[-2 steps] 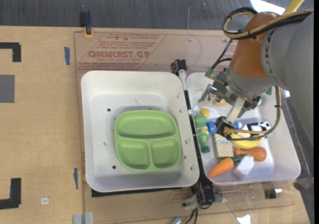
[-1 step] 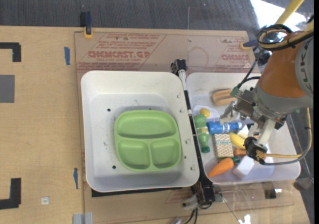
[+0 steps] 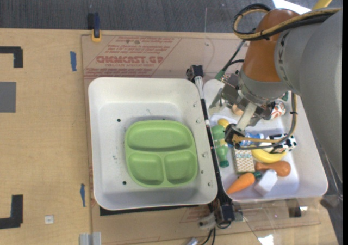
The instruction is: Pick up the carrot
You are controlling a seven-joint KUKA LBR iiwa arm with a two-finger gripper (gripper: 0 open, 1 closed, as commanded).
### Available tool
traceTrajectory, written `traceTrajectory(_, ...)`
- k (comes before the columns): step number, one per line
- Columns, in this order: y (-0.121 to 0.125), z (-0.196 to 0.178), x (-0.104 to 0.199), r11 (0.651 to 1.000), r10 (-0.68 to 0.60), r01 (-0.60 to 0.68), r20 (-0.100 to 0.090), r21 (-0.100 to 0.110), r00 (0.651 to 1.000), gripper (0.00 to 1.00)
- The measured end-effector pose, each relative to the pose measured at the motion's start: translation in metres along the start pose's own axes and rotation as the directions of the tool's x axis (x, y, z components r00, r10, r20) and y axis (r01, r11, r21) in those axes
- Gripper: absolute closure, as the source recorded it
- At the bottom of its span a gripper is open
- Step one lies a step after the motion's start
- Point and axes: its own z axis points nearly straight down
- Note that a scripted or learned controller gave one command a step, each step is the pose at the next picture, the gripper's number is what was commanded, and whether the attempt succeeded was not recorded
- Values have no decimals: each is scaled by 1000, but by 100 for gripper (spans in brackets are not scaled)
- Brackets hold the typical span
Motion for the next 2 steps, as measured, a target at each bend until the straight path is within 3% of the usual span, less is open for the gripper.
traceTrajectory(1,8,5,-79,1000,-4,4,8,1,1000,0)
traceTrajectory(2,-2,8,-152,988,-154,154,5,2,988,0)
